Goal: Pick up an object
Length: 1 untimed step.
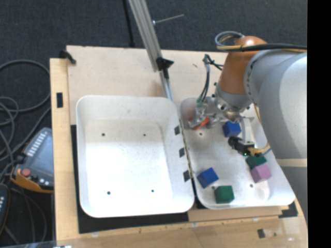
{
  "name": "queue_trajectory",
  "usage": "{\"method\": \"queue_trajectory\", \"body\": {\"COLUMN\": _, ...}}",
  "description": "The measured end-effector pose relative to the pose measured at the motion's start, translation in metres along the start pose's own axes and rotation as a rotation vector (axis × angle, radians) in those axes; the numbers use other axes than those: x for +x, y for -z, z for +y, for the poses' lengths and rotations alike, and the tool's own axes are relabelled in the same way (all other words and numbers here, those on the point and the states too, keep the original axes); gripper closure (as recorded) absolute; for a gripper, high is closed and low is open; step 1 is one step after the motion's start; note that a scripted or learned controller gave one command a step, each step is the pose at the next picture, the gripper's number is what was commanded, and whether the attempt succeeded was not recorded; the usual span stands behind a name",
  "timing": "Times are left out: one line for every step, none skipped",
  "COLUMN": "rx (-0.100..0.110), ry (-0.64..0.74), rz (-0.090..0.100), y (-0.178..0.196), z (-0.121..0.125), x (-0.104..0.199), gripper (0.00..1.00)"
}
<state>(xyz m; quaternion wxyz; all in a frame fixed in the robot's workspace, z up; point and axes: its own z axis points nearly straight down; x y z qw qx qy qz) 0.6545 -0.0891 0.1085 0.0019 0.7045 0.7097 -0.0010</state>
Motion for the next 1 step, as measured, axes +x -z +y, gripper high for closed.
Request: {"method": "queue_trajectory", "body": {"rx": -0.008, "ry": 0.001, "rz": 0.006, "y": 0.094, "z": 0.0107, "x": 0.0801, "gripper": 1.0}}
